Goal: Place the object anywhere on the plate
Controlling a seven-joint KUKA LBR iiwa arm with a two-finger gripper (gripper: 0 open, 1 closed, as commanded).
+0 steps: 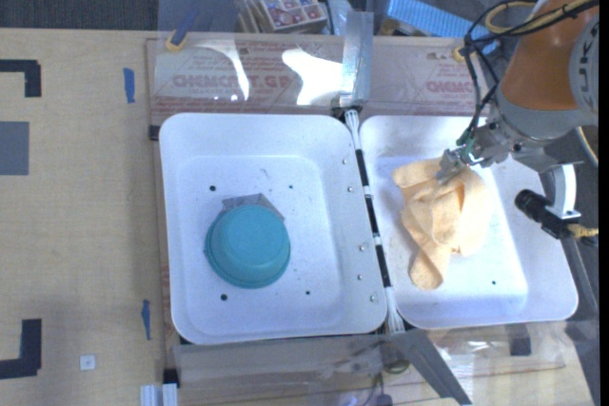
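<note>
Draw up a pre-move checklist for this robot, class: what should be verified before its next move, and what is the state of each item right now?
1. Claw is over the yellow cloth: ok, it sits at the cloth's upper edge.
2. Cloth is gripped: cannot tell, the contact is too small to read.
3. Cloth lies wholly inside the right bin: ok.
4. Teal plate is in the left bin: ok.
5. Plate surface is free: ok, nothing rests on it.
6. Cloth is on the plate: not ok, it is in the other bin.
</note>
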